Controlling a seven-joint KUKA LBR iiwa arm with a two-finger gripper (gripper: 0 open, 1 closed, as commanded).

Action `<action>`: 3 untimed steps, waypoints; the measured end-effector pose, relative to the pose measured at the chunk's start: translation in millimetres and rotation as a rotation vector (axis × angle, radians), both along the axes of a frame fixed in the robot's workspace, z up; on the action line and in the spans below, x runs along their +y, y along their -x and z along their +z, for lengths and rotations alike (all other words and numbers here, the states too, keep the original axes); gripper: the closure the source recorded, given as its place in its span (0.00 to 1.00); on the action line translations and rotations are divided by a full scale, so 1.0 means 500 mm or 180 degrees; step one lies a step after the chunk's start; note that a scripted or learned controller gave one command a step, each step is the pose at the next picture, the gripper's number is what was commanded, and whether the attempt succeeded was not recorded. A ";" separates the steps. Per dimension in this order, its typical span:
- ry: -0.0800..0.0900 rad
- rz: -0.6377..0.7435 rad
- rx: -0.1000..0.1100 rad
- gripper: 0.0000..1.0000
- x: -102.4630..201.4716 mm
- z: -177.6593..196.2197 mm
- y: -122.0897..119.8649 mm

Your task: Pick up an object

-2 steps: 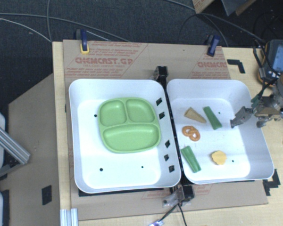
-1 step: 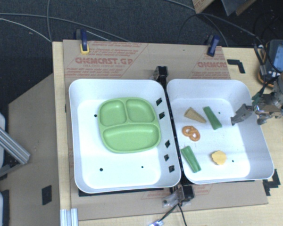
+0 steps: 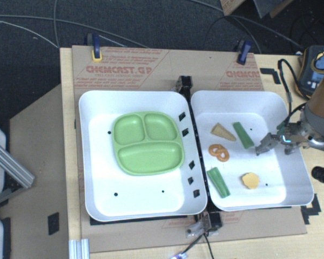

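**Remote operator:** As I judge it, the pick hasn't happened yet. My gripper (image 3: pixel 271 143) sits low over the right bin (image 3: pixel 291 196), at its right side, and I see nothing between the fingers. Whether they stand apart or together, I cannot tell from up here; the dark fingertip end is too small.

**Colleague:** What's in that bin? Take the pretzel as your marker.

**Remote operator:** Nearest me, the green stick (image 3: pixel 218 181) lies below the pretzel (image 3: pixel 220 152), close to the divider, and the yellow piece (image 3: pixel 250 181) lies below and to the right of the pretzel. Above the pretzel sits the tan wedge (image 3: pixel 223 132), and right of that the second green stick (image 3: pixel 243 135), tilted. That one is closest to the gripper, just beside its tip but apart from it, so I'd call it the likely target.

**Colleague:** And the other bin?

**Remote operator:** Left of the pretzel, across the divider, the left bin (image 3: pixel 97 198) holds the green divided plate (image 3: pixel 148 143), lying flat with nothing on it.

**Colleague:** So everything's left to do?

**Remote operator:** Closing on something and lifting, yes.
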State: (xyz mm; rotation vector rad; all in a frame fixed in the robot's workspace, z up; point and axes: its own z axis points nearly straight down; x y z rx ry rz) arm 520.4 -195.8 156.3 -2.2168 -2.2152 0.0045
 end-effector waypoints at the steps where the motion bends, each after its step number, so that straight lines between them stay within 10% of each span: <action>1: -0.0003 0.0002 0.0001 0.00 0.013 -0.120 0.014; 2: 0.0002 0.0004 -0.0013 0.00 0.015 -0.145 0.014; 3: 0.0005 0.0002 -0.0023 1.00 0.014 -0.121 0.012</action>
